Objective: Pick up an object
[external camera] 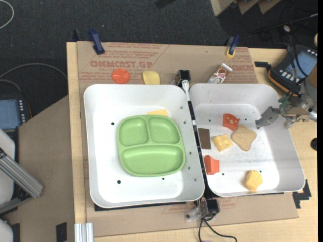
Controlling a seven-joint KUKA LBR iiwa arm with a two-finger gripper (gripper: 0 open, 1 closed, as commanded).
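I am hanging my tool (270, 117), finger state unclear, beside the tan bread-shaped toy (244, 137) in the right white bin (285, 158); closing off-centre risks nudging it away.

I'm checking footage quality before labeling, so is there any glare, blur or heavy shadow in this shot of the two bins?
Camera view: lighting is even and soft; the white bins look bright but not blown out. The green divided plate casts a faint shadow only. The small items, like the red piece, are sharp enough to separate. The gripper at right looks slightly soft.
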